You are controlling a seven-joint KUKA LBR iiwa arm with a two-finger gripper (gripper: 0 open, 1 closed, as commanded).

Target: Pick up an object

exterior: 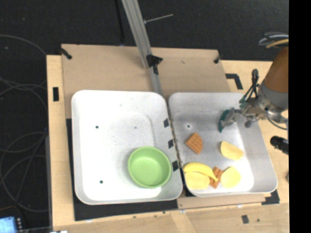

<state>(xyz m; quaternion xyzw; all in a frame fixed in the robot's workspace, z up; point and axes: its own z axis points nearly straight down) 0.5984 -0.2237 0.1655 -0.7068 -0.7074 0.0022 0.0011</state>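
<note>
- Objects for picking: all lie in the right bin [194, 103], gathered toward its near end; none is between the fingers of the gripper [224, 120].
- Orange waffle-textured piece [194, 143]: lies flat at about the middle of the right bin, roughly square, set corner-on like a diamond, so no clear long axis; its upper corner points toward the far rim.
- Yellow wedge [232, 151]: right of the waffle piece and well apart from it; its long axis slants from upper left down to lower right.
- Yellow banana-like piece [198, 168]: near the front-left corner of the right bin, long axis running left to right, curved side up toward the far rim.
- Pale yellow rounded piece [195, 180]: touching the banana-like piece just below it, close to the front rim.
- Small orange-brown piece [215, 175]: wedged between the banana-like piece and the next item; shape too small to tell.
- Yellow rounded piece [231, 177]: near the front-right of the bin, touching the orange-brown piece.
- Gripper: teal-tipped, over the far-right part of the right bin, above bare floor, well apart from every object; whether its fingers are apart or together I cannot tell.
- Arm [275, 84]: enters from the right, orange band showing.
- Left bin [112, 110]: holds a green bowl [149, 166], upright, near its front-right corner.
</note>
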